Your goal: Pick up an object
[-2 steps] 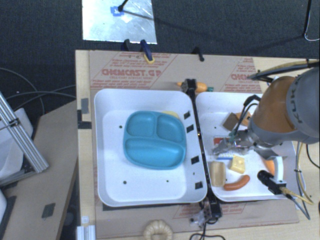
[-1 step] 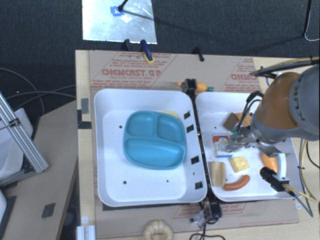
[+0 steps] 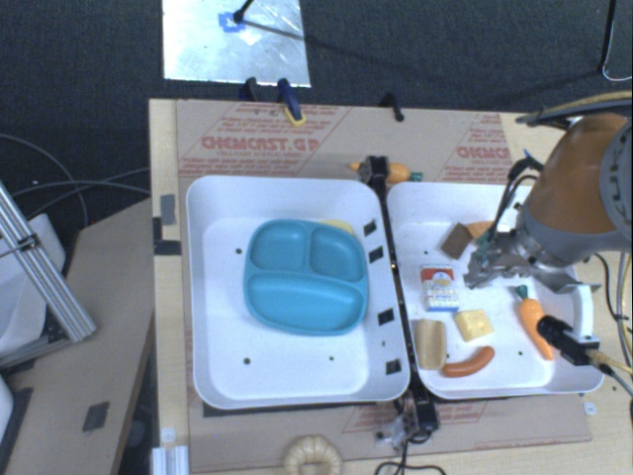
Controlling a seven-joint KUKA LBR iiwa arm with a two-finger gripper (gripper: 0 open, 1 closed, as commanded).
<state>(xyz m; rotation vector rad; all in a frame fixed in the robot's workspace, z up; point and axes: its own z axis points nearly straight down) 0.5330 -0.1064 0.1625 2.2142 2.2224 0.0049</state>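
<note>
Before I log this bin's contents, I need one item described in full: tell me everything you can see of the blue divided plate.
The blue divided plate lies flat in the left bin, near its middle. It looks like smooth light-blue plastic, a rounded shape with raised ridges splitting it into three compartments: two smaller ones at the far side, one wide one at the near side. Nothing shows in them. A pale yellow thing peeks out at its far right edge; whether they touch is unclear.

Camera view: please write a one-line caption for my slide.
Gripper hovers over toy food in the right bin; blue divided plate in the left.
</note>
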